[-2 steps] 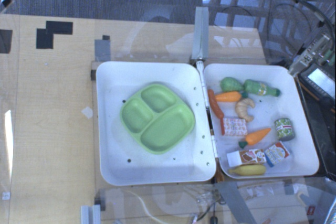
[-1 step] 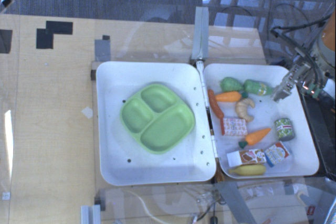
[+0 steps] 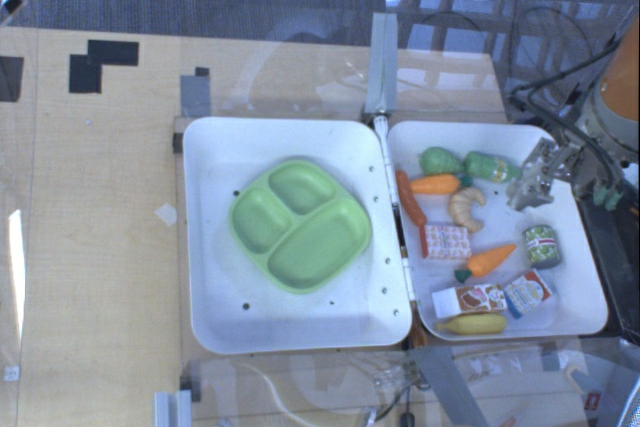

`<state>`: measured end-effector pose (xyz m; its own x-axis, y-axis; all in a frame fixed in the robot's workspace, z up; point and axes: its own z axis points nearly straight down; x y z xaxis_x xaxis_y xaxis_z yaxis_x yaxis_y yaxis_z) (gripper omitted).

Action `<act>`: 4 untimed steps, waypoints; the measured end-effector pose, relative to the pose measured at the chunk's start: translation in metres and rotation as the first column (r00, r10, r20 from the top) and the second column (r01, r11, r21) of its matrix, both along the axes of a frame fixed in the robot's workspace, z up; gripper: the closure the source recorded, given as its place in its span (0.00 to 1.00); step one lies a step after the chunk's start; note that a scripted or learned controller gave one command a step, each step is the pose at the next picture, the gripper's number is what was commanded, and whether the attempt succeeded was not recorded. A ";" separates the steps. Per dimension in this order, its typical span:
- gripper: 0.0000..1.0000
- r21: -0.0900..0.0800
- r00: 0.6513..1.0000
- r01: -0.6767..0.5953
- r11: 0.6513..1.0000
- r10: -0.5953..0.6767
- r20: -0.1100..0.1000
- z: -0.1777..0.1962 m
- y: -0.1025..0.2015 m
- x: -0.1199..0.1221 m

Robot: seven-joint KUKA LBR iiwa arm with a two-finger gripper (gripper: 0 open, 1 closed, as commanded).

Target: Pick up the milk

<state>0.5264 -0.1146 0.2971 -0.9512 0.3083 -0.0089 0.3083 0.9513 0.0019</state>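
Note:
The milk (image 3: 527,293) is a small blue and white carton lying on its side near the front right corner of the right bin (image 3: 590,310). An orange and white carton (image 3: 478,298) lies touching it on the left. My gripper (image 3: 532,187) hangs over the right side of that bin, well behind the milk and just behind a green can (image 3: 540,245). Its fingers stand open with nothing between them.
The right bin also holds a banana (image 3: 475,323), two carrots (image 3: 488,261) (image 3: 435,184), a croissant (image 3: 465,205), a red and white packet (image 3: 446,241), a red sausage (image 3: 408,200) and two green items (image 3: 440,160) (image 3: 490,167). A green divided plate (image 3: 300,225) lies in the left bin (image 3: 215,315).

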 end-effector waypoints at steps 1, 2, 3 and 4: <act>0.00 0.000 1.000 0.000 1.000 0.000 0.000 0.000 0.000 0.000; 0.00 0.000 0.958 -0.287 0.958 0.287 -0.003 -0.149 0.014 0.060; 0.00 -0.004 0.951 -0.309 0.951 0.309 0.007 -0.197 0.000 0.080; 1.00 -0.007 0.952 -0.307 0.952 0.307 0.016 -0.184 0.001 0.083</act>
<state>0.6092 -0.1141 0.1134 -0.9997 0.0012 -0.0262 0.0012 1.0000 0.0003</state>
